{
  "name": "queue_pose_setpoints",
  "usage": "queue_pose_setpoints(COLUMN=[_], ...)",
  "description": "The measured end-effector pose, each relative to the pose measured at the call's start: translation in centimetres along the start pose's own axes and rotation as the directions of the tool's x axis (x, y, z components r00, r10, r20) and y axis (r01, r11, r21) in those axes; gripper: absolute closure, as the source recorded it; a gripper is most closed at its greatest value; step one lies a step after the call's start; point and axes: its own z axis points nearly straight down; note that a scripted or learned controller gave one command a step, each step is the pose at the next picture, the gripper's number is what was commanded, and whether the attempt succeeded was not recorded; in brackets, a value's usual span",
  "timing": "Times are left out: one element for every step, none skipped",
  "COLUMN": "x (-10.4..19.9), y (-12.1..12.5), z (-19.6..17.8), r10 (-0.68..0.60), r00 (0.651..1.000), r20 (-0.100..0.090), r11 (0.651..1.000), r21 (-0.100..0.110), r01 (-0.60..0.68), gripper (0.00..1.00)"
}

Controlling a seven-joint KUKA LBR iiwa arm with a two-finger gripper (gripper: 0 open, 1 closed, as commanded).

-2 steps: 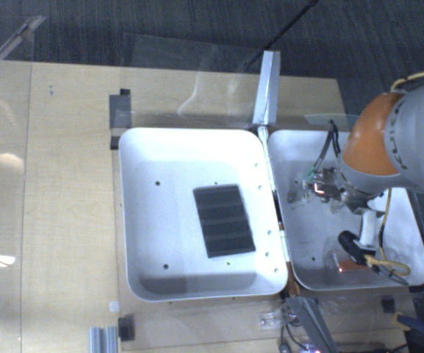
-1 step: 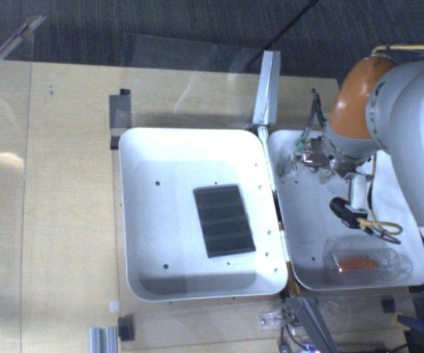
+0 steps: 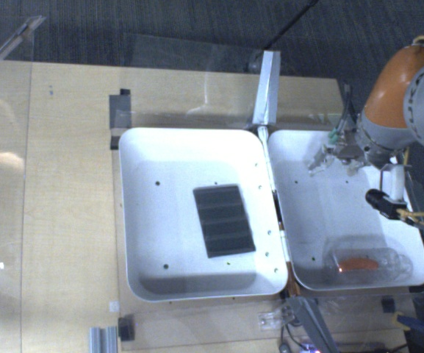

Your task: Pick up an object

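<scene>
A dark grey ribbed rectangular pad [image 3: 225,220] lies flat in the middle of the left bin [image 3: 145,197]. In the near corner of the right bin [image 3: 307,219] rests a clear plastic object with an orange piece inside [image 3: 362,263]. My gripper [image 3: 336,159] hangs over the far part of the right bin, below the orange-banded wrist [image 3: 392,94]. It is open, with nothing between its thin fingers [image 3: 316,162]. It is well apart from both objects.
A metal post [image 3: 266,94] stands at the back where the two bins meet. A black fitting with a yellow loop [image 3: 395,208] hangs off the arm over the right bin's right edge. Bare wooden bench [image 3: 57,197] extends to the left.
</scene>
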Motion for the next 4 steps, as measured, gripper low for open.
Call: queue_pose_setpoints(x=[-5.5, 0.6, -1.1, -5.9], y=[-2.9, -9.7, 1.3, 1.6], z=[-13.6, 0.6, 4.0, -2.1], r10=[0.077, 0.155, 0.154, 0.034], r00=[0.997, 0.988, 0.988, 0.999], r20=[0.003, -0.001, 0.000, 0.002], r11=[0.997, 0.988, 0.988, 0.999], r21=[-0.006, 0.006, -0.001, -0.002], r01=[-0.077, -0.155, -0.154, -0.034], gripper=[0.00, 0.00, 0.00, 0.00])
